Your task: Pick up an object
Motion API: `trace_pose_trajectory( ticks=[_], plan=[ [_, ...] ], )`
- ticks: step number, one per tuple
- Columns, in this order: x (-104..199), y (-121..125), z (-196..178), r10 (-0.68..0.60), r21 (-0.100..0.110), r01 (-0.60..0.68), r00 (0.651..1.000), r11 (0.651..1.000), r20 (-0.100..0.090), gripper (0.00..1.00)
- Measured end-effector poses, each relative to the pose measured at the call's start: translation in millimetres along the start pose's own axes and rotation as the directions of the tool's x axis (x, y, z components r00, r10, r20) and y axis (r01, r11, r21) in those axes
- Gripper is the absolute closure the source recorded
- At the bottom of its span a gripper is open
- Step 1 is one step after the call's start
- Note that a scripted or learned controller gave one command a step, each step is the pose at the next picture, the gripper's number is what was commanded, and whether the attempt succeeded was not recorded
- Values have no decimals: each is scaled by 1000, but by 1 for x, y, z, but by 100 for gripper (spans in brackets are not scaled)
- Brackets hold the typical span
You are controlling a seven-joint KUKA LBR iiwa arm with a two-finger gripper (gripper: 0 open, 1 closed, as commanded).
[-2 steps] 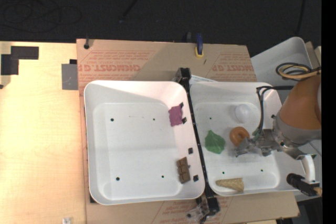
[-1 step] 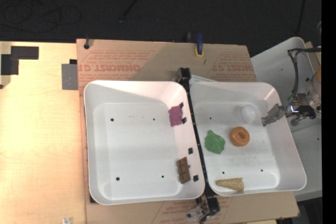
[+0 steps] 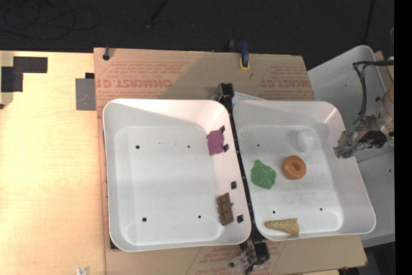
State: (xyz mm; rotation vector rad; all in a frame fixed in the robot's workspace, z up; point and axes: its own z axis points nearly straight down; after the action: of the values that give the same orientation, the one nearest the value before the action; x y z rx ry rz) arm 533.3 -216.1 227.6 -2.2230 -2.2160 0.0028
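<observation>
- Two white bins side by side on a cardboard sheet (image 3: 193,74); the black divider (image 3: 237,158) where they meet is my landmark for everything below.
- Left bin (image 3: 122,170): a purple-pink piece (image 3: 215,142) sits just left of the divider, leaning on the bin's inner wall, upper half. Further toward the near edge, also right beside the divider, there's a brown chocolate-bar-looking block (image 3: 224,208).
- Right bin (image 3: 347,216): a green leafy thing (image 3: 262,174) lies just right of the divider, about mid-bin. An orange donut (image 3: 294,167) is next to it on the far side from the divider, close but not touching. A white ball-ish object (image 3: 304,138) is up and right of the donut, hard to make out against the white. An ice cream cone (image 3: 283,225) lies on its side near the front wall.
- Gripper (image 3: 344,150) is well right of the divider, at the right bin's outer rim, nothing in it that I can see. Too small and cluttered to say how the jaws stand, honestly can't tell.
</observation>
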Motion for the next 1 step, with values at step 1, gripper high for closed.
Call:
trace_pose_trajectory(
  ticks=[1],
  plan=[
    [3, -54, 16, -2, 4, 2, 1000, 1000, -2, 100]
  ],
)
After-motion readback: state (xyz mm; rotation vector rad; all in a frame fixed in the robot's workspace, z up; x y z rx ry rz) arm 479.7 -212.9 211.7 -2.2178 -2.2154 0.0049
